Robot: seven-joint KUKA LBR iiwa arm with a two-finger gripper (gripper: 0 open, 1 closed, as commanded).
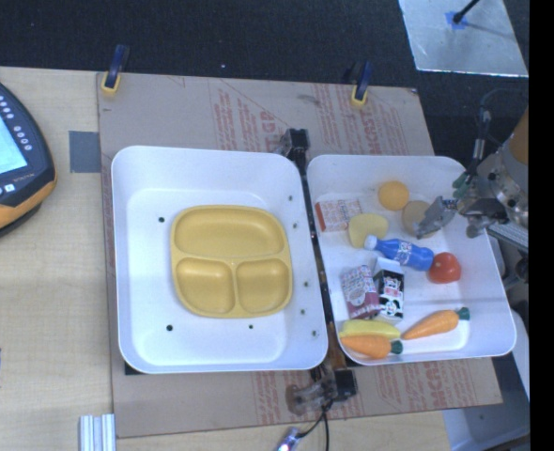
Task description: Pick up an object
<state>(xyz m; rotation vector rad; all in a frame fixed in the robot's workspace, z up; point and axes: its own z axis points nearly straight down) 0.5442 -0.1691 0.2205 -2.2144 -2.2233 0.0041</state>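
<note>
Gripper [443, 216] hung low over the right bin's [488, 346] far right part, arm coming in from the right edge; fingers looked slightly spread w/ nothing between them. Just left of the tips sat a tan round piece [414, 216], touching or nearly so. Blue bottle [400, 251] lay just below the gripper, red tomato [445, 267] at its cap end. Orange ball [393, 194] sat farther left, toward the far edge. Yellow tray [231, 258] filled the left bin's [146, 327] middle.
</note>
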